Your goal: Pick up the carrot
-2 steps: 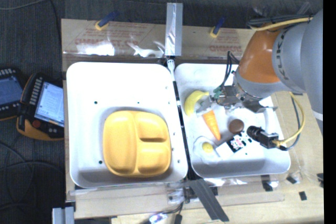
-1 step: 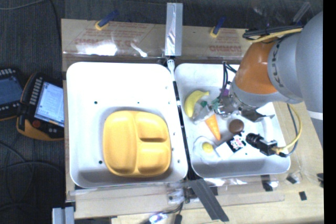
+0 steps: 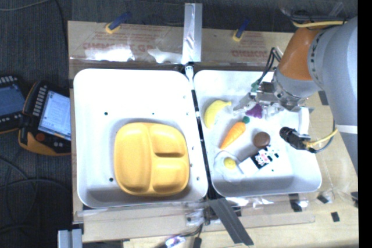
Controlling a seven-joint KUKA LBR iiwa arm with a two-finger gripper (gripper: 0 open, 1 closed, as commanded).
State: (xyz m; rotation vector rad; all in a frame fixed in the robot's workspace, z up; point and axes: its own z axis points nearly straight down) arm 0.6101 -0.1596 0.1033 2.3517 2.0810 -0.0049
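Observation:
The orange carrot (image 3: 232, 133) with a green top lies tilted in the right bin (image 3: 302, 180), near its middle. My gripper (image 3: 259, 100) hangs over the upper part of that bin, up and to the right of the carrot and apart from it. It sits right by a small purple item (image 3: 254, 111). The grey arm with its orange band (image 3: 297, 58) reaches in from the right.
Around the carrot lie a yellow fruit (image 3: 215, 112), a brown round piece (image 3: 261, 139), a black-and-white item (image 3: 264, 158) and a small white cup with yellow inside (image 3: 228, 162). The left bin (image 3: 93, 101) holds a yellow divided tray (image 3: 152, 158).

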